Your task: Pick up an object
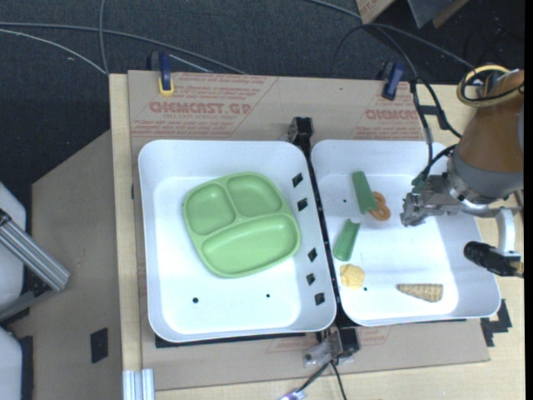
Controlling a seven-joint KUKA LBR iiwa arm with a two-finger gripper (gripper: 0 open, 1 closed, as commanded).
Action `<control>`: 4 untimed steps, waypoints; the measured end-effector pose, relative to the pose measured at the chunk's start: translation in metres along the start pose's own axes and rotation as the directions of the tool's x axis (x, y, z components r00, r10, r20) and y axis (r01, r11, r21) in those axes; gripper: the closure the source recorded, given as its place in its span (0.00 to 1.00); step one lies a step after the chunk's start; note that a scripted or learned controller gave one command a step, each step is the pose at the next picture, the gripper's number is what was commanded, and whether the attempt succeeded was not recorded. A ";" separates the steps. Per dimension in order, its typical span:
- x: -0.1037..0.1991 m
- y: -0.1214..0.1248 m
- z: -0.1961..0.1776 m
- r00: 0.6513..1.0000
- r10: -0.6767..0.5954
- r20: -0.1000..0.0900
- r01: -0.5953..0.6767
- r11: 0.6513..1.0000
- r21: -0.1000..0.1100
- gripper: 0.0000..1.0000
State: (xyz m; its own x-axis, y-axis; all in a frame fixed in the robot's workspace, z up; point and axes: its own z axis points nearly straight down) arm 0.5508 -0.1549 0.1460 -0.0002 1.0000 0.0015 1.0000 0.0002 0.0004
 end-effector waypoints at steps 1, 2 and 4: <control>-0.008 -0.002 -0.061 1.000 0.000 0.004 0.000 1.000 -0.007 1.00; -0.008 -0.001 -0.098 1.000 -0.001 0.003 0.001 1.000 -0.005 1.00; 0.103 0.010 -0.095 1.000 -0.007 -0.001 0.007 1.000 -0.001 1.00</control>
State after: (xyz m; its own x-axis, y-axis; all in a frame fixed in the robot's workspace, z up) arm 0.5605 -0.0519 0.2415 -0.0070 1.0000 0.0024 1.0000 0.0070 0.0016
